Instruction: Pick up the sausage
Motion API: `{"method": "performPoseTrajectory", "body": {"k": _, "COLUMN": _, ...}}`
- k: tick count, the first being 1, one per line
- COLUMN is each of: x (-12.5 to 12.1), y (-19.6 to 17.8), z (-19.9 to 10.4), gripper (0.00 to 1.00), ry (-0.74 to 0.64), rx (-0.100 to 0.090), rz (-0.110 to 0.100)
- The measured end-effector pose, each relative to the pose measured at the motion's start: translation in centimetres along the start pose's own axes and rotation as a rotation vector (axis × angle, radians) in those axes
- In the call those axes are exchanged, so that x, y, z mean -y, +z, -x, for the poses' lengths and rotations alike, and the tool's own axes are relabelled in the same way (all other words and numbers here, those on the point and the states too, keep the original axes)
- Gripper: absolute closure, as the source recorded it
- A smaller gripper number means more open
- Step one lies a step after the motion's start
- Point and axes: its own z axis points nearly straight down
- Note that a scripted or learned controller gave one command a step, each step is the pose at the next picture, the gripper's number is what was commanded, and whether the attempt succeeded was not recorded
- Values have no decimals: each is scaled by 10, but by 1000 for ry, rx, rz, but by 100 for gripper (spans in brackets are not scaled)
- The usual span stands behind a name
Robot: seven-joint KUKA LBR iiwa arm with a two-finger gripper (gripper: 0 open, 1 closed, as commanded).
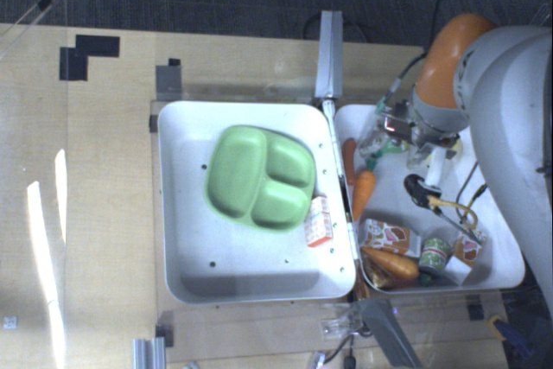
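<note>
The grey arm comes in from the right and hangs over the top corner of the right bin (501, 272). Its gripper (385, 136) is low over the white floor there, and one cannot tell if it is open or shut, or if it has hold of anything.

The sausage (348, 158) is long and red-brown. It lies by the left wall of the right bin, just to the left of the gripper. An orange carrot (363, 193) lies right below it (their ends look very close, maybe touching).

At the bottom of that bin sit a colored packet (385, 235), a brown bun-like thing (393, 264) and a small can (435, 254).

The left bin (186, 272) holds a green plate (260, 176) with three parts, and a little red and white carton (319, 225) by its right wall.
</note>
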Motion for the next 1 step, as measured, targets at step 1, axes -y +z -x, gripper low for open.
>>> {"method": "performPoseTrajectory", "body": {"k": 1, "x": -2, "y": -13, "z": -3, "gripper": 100, "ry": -10, "rx": -2, "rz": 7}}
